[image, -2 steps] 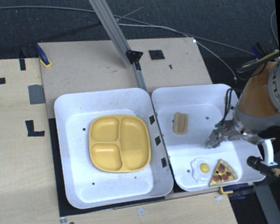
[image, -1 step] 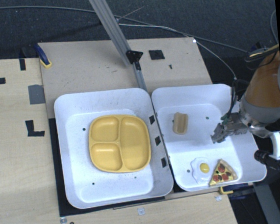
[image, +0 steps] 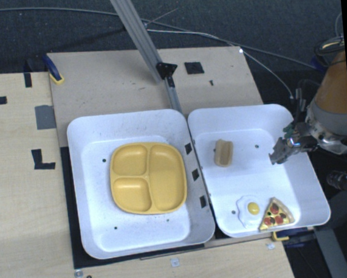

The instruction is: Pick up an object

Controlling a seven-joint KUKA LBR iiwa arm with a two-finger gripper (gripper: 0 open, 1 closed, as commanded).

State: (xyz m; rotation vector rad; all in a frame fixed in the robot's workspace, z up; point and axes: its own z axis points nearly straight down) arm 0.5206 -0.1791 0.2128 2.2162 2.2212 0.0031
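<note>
The right bin holds a tan block-shaped piece near its middle left, a toy fried egg at the front, and a toy pizza slice beside the egg. My gripper hangs over the bin's right side, well to the right of the tan piece, with the arm behind it at the view's right edge. Nothing shows between its dark fingers.
The left bin carries a yellow three-compartment plate. A metal pole slants down to the bench between the bins at the back. Cables run across the dark floor behind the bench.
</note>
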